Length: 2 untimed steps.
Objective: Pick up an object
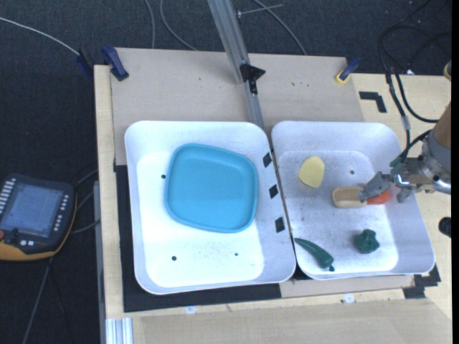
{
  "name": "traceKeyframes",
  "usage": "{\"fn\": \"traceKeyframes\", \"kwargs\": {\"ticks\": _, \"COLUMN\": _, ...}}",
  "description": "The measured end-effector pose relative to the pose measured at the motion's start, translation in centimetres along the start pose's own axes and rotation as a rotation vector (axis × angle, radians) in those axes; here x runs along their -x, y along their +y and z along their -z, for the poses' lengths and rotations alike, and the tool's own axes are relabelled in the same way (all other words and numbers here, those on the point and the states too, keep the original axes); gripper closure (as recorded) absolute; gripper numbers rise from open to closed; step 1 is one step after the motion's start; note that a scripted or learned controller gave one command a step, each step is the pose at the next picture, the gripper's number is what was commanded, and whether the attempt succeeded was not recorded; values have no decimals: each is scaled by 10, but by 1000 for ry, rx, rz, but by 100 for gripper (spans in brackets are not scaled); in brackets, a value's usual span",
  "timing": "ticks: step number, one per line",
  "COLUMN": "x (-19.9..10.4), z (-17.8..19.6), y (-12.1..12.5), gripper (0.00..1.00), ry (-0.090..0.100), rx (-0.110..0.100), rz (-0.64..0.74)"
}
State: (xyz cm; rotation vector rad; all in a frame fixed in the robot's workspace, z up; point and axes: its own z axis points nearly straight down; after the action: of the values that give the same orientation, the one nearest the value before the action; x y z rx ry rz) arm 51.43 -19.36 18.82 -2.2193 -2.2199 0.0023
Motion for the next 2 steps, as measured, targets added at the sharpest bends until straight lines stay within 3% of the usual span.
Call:
{"fn": "traceKeyframes", "kwargs": {"ticks": 1, "x": 0, "z": -61, "y": -7, "gripper": 0, "ry": 1, "rx": -2, "rz": 0}}
{"fn": "traceKeyframes", "kwargs": {"ticks": 2, "x": 0, "z": -48, "y": -5, "gripper": 100, "ry": -1, "rx": 4, "rz": 0}}
